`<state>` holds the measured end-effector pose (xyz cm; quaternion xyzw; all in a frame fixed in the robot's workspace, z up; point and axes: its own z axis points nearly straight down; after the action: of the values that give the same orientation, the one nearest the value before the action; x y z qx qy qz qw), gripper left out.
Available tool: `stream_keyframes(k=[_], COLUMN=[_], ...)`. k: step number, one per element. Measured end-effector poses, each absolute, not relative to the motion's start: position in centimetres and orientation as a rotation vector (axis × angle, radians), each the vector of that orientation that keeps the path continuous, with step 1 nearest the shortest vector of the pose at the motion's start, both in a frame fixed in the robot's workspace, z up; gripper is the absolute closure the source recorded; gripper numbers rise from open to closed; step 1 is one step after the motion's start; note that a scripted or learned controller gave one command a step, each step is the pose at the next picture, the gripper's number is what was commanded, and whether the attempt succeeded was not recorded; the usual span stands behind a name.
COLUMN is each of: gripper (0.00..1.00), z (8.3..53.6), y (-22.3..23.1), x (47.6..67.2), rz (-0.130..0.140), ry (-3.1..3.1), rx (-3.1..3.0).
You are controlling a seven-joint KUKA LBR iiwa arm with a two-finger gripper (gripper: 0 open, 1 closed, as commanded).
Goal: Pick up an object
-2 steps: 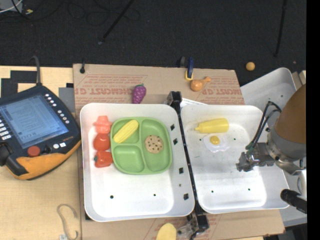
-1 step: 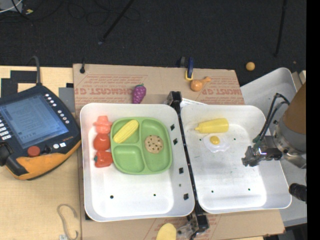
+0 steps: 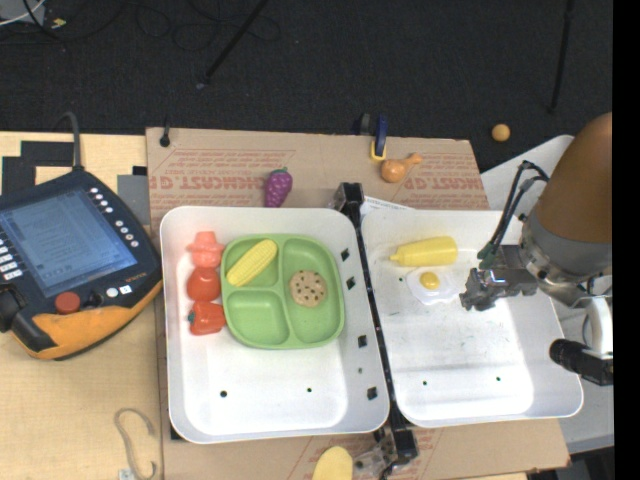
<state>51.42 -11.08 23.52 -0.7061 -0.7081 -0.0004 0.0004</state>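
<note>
In the right bin (image 3: 470, 368), a yellow bottle-shaped toy (image 3: 424, 253) lies near the back, with a toy fried egg (image 3: 428, 284) just in front of it. My gripper (image 3: 481, 292) hangs low over this bin, just right of the egg and apart from it; nothing shows between its tips. The left bin (image 3: 260, 393) holds a green divided plate (image 3: 283, 293) carrying a corn cob (image 3: 249, 261) and a cookie (image 3: 308, 288). Red and orange toy pieces (image 3: 204, 285) lie left of the plate.
Behind the bins on the cardboard lie purple grapes (image 3: 278, 186), an orange toy (image 3: 398, 168) and a blue clamp (image 3: 379, 140). A teach pendant (image 3: 70, 258) sits at the left. A yellow lemon (image 3: 333, 462) rests at the front edge. A small orange ball (image 3: 500, 132) lies far back.
</note>
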Motion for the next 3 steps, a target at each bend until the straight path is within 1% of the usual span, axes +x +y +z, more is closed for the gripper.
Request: stream_keyframes(k=[1,2,3], gripper=[1.00,1.00,1.00], z=[24.0,21.6,21.9], y=[-7.0,-3.8,-3.8], x=[55.3,58.4,58.7], rz=[-0.003,0.001,0.001], ry=[-2.225,-2.222,-2.225], rx=[-2.216,-2.218,-2.217])
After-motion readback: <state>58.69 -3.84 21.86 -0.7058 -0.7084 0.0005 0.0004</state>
